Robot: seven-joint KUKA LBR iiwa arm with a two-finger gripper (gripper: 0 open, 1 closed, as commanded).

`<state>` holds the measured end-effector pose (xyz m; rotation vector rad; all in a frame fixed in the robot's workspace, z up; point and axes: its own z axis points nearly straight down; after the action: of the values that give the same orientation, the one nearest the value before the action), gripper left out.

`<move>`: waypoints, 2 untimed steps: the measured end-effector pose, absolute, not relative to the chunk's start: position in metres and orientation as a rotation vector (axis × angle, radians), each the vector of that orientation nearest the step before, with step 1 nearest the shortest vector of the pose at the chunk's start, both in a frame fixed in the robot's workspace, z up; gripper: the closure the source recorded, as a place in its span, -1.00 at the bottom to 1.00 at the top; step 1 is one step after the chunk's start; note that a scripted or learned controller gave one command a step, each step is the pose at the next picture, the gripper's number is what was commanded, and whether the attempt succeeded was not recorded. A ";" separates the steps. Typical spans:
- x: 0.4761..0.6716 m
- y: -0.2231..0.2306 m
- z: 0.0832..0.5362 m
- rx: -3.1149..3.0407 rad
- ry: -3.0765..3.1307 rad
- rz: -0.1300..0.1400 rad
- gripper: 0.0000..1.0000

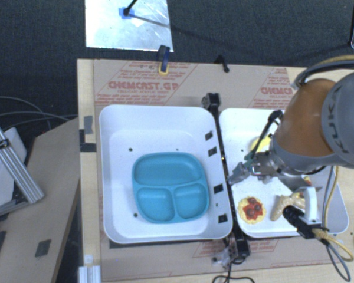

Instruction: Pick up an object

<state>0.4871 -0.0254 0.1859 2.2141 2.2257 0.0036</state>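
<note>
The claw (pixel 241 173) hangs low at 9 o'clock in the right bin (pixel 336 217); I cannot tell its state. The pizza toy (pixel 251 209) lies just at 5 o'clock: center above it, then descend straight.

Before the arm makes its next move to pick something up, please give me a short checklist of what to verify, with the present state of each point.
1. Objects available in the right bin: ok. A round pizza-like toy and a tan toy lie near the front; a yellow object sits further back.
2. Hand over the right bin: ok, it is low above the bin's left part.
3. Hand holding an object: cannot tell.
4. Yellow object fully visible: not ok, the arm covers part of it.
5. Pizza-like toy apart from the tan toy: ok, a gap shows between them.
6. Blue tray out of the way: ok, it lies in the left bin.
</note>
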 end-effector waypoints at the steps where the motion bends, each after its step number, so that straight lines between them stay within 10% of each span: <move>1: 0.495 0.038 0.188 2.216 2.225 0.002 -1.00; 2: 0.487 0.064 0.289 2.212 2.226 0.005 -1.00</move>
<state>0.4872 0.0641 0.2885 2.2124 2.2257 0.0053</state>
